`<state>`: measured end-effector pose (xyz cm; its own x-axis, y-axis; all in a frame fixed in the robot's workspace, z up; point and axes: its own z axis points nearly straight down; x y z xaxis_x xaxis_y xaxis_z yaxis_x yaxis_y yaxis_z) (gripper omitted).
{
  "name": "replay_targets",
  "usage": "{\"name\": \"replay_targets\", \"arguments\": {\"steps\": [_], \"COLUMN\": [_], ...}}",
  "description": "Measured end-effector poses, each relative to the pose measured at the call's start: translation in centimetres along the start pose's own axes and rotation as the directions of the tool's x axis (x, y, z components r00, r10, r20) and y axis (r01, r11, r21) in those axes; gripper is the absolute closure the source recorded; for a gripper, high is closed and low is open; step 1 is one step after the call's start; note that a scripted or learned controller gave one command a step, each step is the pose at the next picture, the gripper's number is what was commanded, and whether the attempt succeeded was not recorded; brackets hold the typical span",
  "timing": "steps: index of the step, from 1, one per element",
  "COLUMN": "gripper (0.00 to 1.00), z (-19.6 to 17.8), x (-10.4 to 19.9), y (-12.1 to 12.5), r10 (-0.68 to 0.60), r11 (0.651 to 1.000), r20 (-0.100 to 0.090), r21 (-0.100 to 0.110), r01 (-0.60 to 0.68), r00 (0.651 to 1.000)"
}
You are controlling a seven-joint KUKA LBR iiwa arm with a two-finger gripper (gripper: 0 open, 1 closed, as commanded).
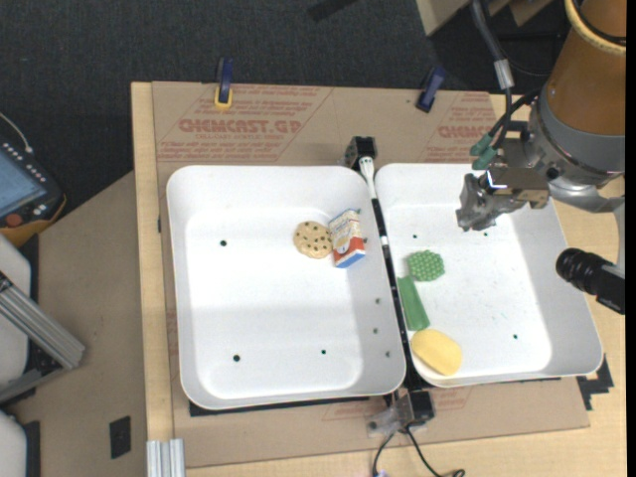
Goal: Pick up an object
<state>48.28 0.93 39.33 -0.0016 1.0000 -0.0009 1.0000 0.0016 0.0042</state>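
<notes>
Across two white bins [199, 266], one cookie [312, 238], one small carton [347, 238], one green brush [418, 284] and one yellow lemon [437, 351] were counted; the gripper [479, 214] was poised over the right bin, on a cardboard-covered bench [298, 117].

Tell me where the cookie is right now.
The cookie lies in the left bin, upper middle, touching the small milk carton on its right, near the divider between the bins.

One fixed cam, mounted above my tabletop [298, 112], looking down at a slant w/ the far edge at the top of frame. It sits far enough back to take in both white bins: left bin [199, 296] and right bin [556, 296] (side by side). My arm [586, 87] enters from the view's right.
</notes>
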Motion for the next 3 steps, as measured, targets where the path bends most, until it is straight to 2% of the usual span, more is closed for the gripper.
{"name": "replay_targets", "arguments": {"steps": [3], "gripper": [1.0], "z": [-3.1], "x": [0.1], "y": [0.2], "r10": [-0.002], "r11": [1.0], "r20": [0.003], "r21": [-0.008], "r01": [0.002], "r00": [1.0]}}
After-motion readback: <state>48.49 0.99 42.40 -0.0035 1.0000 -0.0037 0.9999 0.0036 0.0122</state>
